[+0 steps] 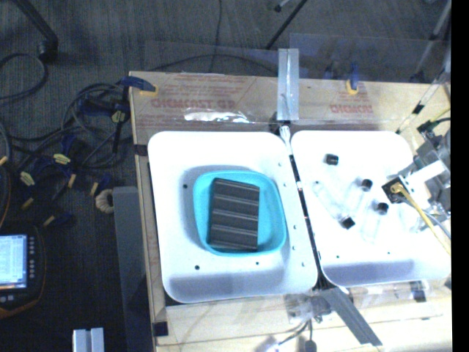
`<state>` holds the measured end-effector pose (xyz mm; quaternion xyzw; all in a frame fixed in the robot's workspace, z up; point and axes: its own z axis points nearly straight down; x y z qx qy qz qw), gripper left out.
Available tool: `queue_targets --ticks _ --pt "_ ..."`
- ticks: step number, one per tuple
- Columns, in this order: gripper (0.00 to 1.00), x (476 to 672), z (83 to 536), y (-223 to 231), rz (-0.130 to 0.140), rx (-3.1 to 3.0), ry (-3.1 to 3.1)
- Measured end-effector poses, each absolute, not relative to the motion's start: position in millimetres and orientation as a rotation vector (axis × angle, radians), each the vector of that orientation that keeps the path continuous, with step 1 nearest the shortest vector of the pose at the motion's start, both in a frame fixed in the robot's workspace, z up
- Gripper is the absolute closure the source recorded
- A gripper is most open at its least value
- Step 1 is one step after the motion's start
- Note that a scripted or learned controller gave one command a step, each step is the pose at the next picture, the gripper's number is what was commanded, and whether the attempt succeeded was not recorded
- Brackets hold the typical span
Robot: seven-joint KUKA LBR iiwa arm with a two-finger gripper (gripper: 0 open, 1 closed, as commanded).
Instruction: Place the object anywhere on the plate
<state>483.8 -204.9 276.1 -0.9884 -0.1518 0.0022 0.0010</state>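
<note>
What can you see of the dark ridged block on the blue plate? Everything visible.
The dark ridged block is a charcoal-grey rectangular slab with four raised bands running across its top, matte, maybe rubber or plastic. It lies flat, long side running up the view, tilted slightly clockwise. It rests on the middle of the blue plate, inside its raised rim, with blue showing on all sides. The plate sits in the left white bin. Nothing else touches the block.

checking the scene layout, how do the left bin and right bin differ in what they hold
The left bin holds a blue plate with one dark ridged block on it; the right bin holds several small clear vials with black caps, scattered flat. Both are shallow, white, side by side.
</note>
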Motion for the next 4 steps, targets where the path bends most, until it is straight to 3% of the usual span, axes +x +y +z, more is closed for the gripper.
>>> queue_targets --ticks 2,3,4 --pt "0.00 483.8 328.0 -223.8 0.005 -3.126 -0.314" --pt "0.00 483.4 233.9 -210.0 0.008 -3.123 -0.315" --pt "0.00 498.0 367.5 -221.9 0.004 -3.129 -0.314"
